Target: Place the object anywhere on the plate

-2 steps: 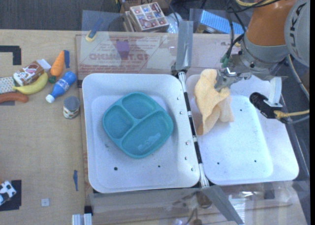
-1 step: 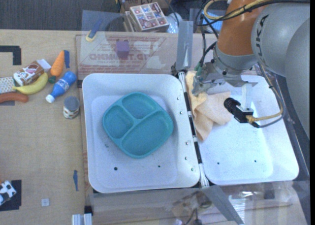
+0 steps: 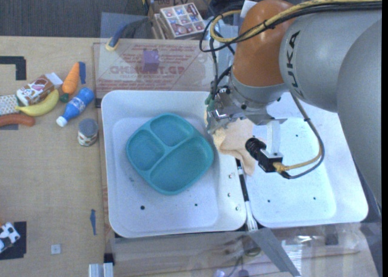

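Observation:
A teal plate (image 3: 170, 153) with three compartments lies in the left white bin (image 3: 121, 209), turned at an angle. A pale cream, soft-looking object (image 3: 233, 139) sits at the seam between the two bins, just right of the plate's right rim. My gripper (image 3: 214, 119) hangs directly over the object's upper left part, beneath the orange band and the grey wrist. The wrist hides the gripper's tips and the top of the object, so whether the object is touched or held is unclear.
The right white bin (image 3: 303, 197) lies under my arm; a black connector with a yellow cable (image 3: 267, 157) dangles over it. Left of the bins on the wooden bench lie a banana (image 3: 37, 107), a carrot (image 3: 71, 78), a blue bottle (image 3: 75, 106) and a small can (image 3: 88, 131).

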Controlling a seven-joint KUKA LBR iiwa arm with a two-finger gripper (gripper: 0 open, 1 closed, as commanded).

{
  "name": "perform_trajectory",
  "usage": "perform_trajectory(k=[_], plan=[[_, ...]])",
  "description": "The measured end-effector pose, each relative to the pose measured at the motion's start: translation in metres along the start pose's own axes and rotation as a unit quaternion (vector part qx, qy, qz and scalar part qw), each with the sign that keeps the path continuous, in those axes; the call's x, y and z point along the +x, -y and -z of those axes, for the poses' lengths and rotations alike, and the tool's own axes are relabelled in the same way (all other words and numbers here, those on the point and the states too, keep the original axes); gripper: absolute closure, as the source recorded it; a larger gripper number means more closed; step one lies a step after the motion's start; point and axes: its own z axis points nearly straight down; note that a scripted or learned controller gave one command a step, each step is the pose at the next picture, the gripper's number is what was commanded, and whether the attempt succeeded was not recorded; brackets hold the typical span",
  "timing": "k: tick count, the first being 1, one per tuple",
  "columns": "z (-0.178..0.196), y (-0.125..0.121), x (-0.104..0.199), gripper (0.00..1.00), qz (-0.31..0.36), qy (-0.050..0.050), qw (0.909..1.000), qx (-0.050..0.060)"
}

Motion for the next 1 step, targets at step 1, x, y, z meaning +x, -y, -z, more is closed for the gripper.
perform_trajectory(k=[1], plan=[[-0.0001,0.0001,-0.0004,0.00,0.000,0.000,1.0000,0.000]])
